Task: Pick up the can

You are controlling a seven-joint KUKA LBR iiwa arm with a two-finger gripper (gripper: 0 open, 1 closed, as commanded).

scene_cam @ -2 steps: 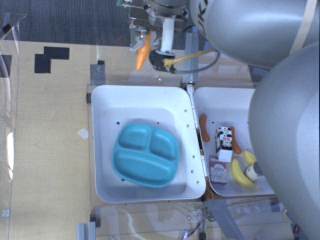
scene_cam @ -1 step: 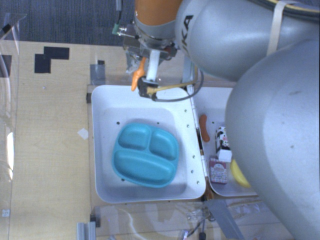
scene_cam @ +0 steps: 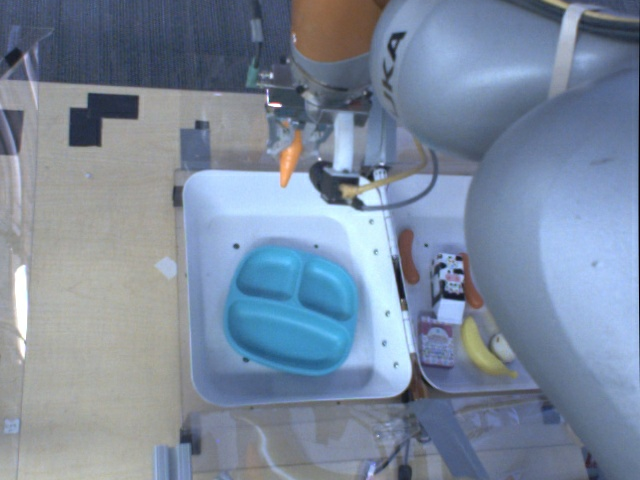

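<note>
Pinching a carrot (scene_cam: pixel 289 160), the gripper (scene_cam: pixel 291 138) has the wrong thing. Where the can sits cannot be told. It may hide under the arm (scene_cam: pixel 480 58), right of the gripper, so the pick could fail.

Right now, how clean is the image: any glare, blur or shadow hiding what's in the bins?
Camera view: even light, slightly soft; the blue tray casts a faint shadow in the left bin; glare on the clear panel at left; the blurred arm covers part of the right bin; the gripper with a carrot reads clearly enough.
</note>
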